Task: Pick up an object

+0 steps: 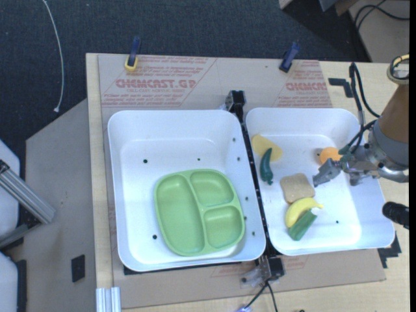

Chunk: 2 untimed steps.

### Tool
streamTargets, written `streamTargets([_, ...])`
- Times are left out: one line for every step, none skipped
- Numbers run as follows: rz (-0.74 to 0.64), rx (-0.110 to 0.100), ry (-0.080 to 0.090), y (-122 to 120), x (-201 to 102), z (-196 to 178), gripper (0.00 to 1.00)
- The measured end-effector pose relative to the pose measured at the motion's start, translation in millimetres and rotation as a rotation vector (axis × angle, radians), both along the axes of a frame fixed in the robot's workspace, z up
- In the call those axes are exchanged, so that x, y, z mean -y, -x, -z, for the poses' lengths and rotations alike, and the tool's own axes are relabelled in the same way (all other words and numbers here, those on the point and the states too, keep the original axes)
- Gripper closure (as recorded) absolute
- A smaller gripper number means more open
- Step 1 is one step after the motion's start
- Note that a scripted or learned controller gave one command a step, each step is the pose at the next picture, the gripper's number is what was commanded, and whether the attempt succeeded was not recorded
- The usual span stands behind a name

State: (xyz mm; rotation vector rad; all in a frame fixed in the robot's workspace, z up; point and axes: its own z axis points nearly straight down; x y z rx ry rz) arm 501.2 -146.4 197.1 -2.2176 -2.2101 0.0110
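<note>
The worktop [195, 77] is covered by a tan protective sheet printed in red with "CHEMCAST G.P" in repeated diagonal bands. Two spring clamps [132, 54] hold the far edge. Dark blue carpet surrounds the worktop.

Two shallow white plastic bins sit side by side, touching along a black centre joint. The left bin [130, 174] holds a pale green, three-compartment tray [198, 210] with rounded corners.

The right bin [344, 229] holds a yellow disc [274, 149], a dark green pepper [266, 164], a tan bread slice [297, 187], a yellow banana [300, 208] touching a green vegetable [301, 226], and an orange ball [329, 155].

The pincer [323, 176] hangs low over the right bin, between the orange ball and the bread slice. Whether its fingers are spread or pressed together cannot be determined; no object is visible between them.
</note>
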Motion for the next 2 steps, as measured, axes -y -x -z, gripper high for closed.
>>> streamTargets([-0.003, 0.012, 0.002, -2.9, -0.2, -5.4, 0.00])
streamTargets([-0.002, 0.005, 0.000, 4.1, 5.5, 54.2, 0.00])
